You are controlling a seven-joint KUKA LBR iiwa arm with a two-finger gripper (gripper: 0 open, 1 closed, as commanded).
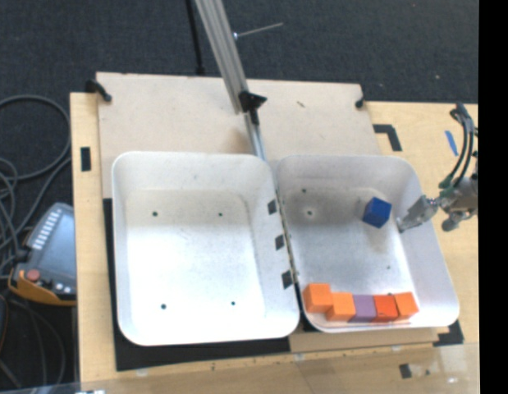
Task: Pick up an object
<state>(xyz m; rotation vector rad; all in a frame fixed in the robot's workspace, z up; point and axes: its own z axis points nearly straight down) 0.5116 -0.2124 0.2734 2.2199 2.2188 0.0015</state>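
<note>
The end effector [419, 213] reaches in from the right edge of the scene and hangs over the right wall of the right bin [426, 257], its grey tip slanting down and to the left; at this size it is not possible to tell how it is set, and nothing can be seen held in it. The blue cube [377, 212] lies just to the left of that tip, on the bin floor in the far right part of the bin, near but apparently not touching the end effector. Along the near wall of the same bin a row of small blocks sits side by side: an orange block [319, 295] at the left end, a second orange block [342, 304] beside it, a purple block [364, 307], a red-orange block [386, 307] and another orange block [406, 304] at the right end. These lie well apart from the end effector, toward the near side. The left bin [122, 220] stands just beside the right one on the worktop [171, 113], and a slanted aluminium bar [225, 48] rises from the far side between the bins.
</note>
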